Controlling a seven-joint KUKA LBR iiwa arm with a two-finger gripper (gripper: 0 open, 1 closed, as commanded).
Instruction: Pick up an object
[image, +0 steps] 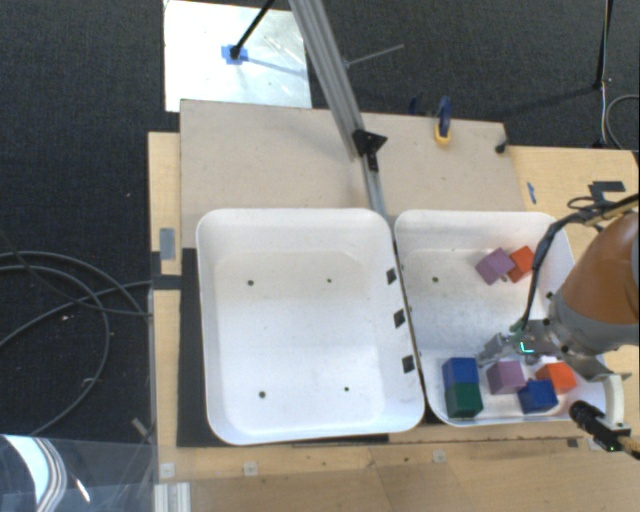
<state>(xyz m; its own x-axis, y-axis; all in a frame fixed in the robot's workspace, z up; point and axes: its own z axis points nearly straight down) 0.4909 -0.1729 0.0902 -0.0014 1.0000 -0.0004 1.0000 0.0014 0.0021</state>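
We take the purple block (506, 376) in the right bin's (440, 300) near corner as the target. The hand (510, 352) hangs just above it; whether it is released or clenched we cannot tell. We judge this the approach step. Next comes a straight descent: blue blocks (460, 372) and an orange block (560, 377) crowd it, and the rim is near.
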